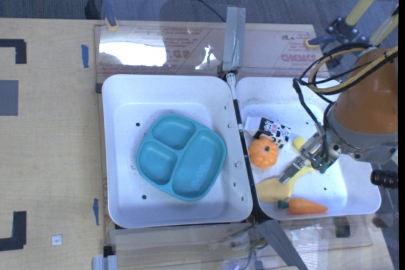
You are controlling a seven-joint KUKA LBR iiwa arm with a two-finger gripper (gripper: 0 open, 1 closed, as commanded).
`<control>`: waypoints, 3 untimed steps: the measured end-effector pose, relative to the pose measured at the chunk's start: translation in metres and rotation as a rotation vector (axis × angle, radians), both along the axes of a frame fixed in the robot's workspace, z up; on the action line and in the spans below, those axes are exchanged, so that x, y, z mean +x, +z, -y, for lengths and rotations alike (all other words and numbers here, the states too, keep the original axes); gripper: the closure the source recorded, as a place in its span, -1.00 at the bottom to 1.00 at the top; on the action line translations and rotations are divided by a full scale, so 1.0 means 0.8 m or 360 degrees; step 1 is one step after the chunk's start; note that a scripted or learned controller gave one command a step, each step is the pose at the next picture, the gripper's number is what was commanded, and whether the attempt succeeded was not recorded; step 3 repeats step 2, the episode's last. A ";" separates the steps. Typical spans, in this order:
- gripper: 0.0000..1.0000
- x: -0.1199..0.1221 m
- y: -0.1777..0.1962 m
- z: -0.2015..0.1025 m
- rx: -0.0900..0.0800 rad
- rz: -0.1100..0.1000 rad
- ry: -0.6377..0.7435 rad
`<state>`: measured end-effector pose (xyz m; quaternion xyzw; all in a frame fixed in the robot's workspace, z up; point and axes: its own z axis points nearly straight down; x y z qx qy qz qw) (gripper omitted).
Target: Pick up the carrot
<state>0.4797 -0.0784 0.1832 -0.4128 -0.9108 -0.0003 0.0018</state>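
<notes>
Two shallow white bins sit side by side on a bench. The carrot (305,205) lies on its side along the near edge of the right bin (361,196), pointed end toward the bin's right. The gripper (292,172) hangs just above and behind it, over a pale yellow object (274,190) — whether it is open or closed cannot be told. That yellow piece touches the carrot's leafy end, so a descent here risks catching the wrong item or pushing the carrot against the bin wall. A small orange pumpkin (263,153) and a black-and-white cow toy (273,129) crowd the bin's left edge. The left bin (120,136) holds a blue divided plate (182,156).
</notes>
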 end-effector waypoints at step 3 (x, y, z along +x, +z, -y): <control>1.00 0.001 0.002 -0.066 0.0000 0.0003 0.0427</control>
